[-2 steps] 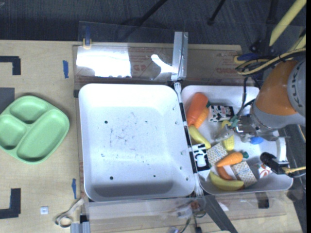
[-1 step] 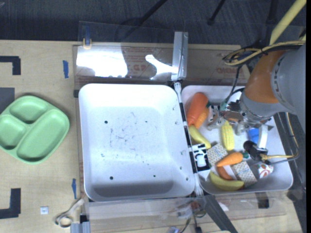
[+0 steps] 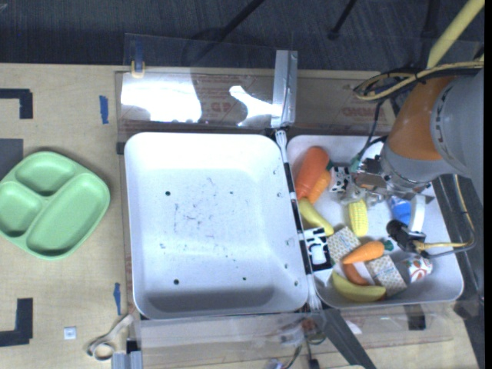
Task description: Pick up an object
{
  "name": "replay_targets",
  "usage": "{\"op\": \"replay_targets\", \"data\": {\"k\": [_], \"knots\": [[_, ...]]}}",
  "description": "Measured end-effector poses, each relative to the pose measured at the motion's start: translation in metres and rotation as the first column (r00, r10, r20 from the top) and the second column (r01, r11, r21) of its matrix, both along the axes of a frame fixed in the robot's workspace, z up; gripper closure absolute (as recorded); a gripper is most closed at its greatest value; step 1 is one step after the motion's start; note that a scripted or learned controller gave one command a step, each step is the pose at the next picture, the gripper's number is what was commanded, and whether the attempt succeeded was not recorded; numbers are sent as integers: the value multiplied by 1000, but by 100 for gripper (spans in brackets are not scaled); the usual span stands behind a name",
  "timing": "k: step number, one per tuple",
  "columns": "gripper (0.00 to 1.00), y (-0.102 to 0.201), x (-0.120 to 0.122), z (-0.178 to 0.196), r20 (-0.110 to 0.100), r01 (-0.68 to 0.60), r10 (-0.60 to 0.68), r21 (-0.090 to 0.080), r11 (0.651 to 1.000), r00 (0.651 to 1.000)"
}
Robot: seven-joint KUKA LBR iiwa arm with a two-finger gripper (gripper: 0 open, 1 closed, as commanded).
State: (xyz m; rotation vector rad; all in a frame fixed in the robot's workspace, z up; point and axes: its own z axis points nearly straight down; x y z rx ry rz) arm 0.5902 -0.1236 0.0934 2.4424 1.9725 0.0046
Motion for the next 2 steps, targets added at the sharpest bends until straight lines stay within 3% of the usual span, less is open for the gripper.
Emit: {"op": "replay_targets", "data": {"k": [1, 2], "knots": [[100, -6, -7, 137, -6, -226, 226, 0, 974, 974], [100, -6, -5, 144, -8, -229, 229, -1, 973, 973]]}}
